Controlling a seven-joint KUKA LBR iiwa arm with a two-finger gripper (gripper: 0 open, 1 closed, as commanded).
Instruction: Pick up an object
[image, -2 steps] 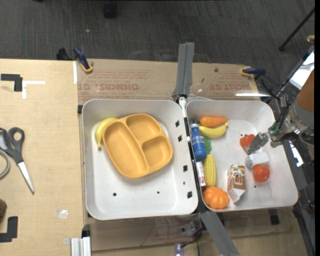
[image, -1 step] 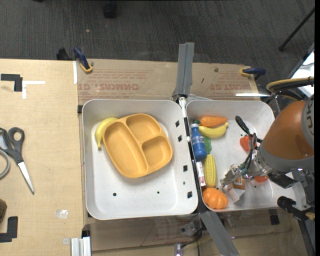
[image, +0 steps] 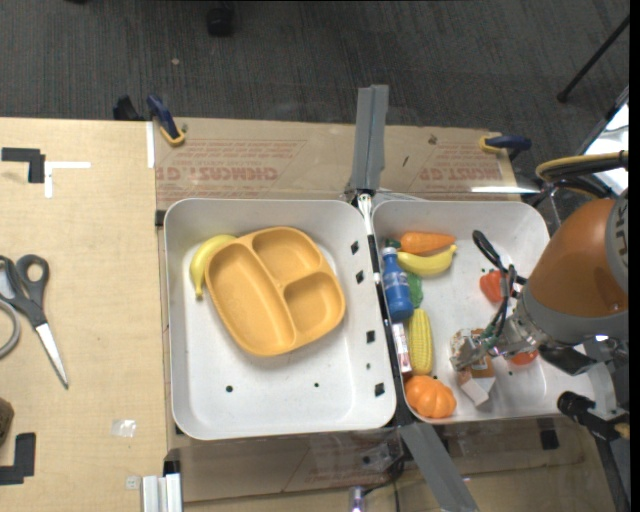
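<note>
My gripper (image: 470, 358) hangs low over the front part of the right bin (image: 530, 225), just right of a yellow corn cob (image: 421, 340) and above an orange round fruit (image: 431, 397). A small pale object (image: 480, 390) lies right under the gripper. Along the bin's left wall lie a blue bottle (image: 396, 290), a green piece (image: 414, 293), a yellow banana (image: 428, 262) and an orange carrot-like piece (image: 427, 242). A red piece (image: 491, 287) lies beside the arm's wrist, partly hidden.
The left bin (image: 270, 400) holds a yellow divided plate (image: 272, 290) with a banana (image: 205, 258) tucked at its left edge. A grey divider bar (image: 369, 140) runs between the bins. Scissors (image: 38, 310) lie on the bench at far left.
</note>
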